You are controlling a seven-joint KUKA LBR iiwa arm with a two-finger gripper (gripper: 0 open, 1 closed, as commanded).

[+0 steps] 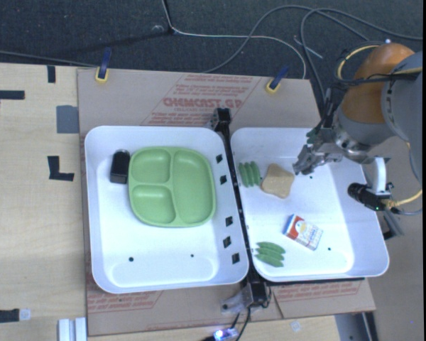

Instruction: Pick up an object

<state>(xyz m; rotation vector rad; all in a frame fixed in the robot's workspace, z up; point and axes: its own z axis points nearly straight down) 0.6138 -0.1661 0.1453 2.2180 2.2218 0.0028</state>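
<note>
The right bin holds a tan bread-like chunk, a ribbed green piece to its left, a small red, white and orange box, and a green pea pod near the front. My gripper hangs over the bin's upper right part, just right of the tan chunk and apart from it. Nothing shows between its fingers. The grey arm with its orange band reaches in from the right.
The left bin carries a green divided plate and a small black block at its left. A black divider runs between the bins. Cables trail across the dark mat behind the bench.
</note>
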